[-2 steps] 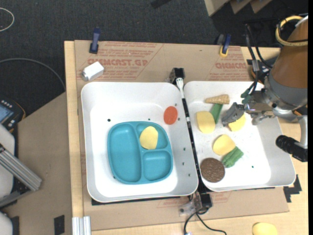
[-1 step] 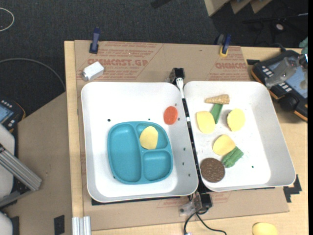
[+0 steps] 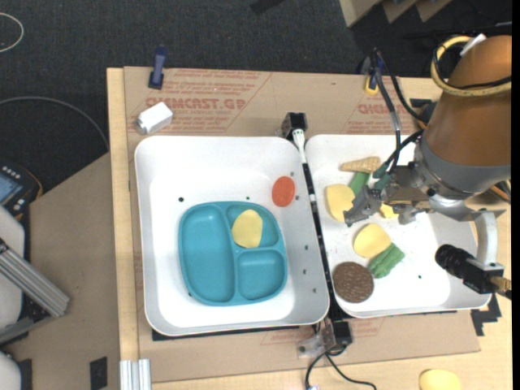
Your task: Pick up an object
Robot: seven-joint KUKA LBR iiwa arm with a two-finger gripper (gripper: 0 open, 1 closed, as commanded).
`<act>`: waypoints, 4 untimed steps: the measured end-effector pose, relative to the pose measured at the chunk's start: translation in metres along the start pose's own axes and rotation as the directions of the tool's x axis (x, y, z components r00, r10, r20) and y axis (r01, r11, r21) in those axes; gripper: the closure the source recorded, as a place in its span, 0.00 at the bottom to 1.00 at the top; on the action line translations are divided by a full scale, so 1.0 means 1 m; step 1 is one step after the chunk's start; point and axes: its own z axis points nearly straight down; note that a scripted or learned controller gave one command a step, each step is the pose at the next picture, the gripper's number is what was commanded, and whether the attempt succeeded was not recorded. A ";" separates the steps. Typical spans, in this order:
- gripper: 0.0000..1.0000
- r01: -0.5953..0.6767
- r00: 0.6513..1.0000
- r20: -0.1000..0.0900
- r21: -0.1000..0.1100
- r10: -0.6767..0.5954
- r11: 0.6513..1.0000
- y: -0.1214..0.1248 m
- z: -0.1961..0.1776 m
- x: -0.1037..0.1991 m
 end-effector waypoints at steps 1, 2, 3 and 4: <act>0.00 -0.010 1.000 0.007 -0.032 0.011 0.999 -0.004 -0.115 -0.052; 0.00 -0.010 1.000 0.009 -0.039 0.011 0.999 -0.008 -0.262 -0.096; 0.00 0.008 1.000 0.000 -0.001 -0.008 1.000 -0.005 -0.111 0.035; 0.00 -0.006 1.000 0.004 -0.038 0.007 0.999 -0.007 -0.261 0.007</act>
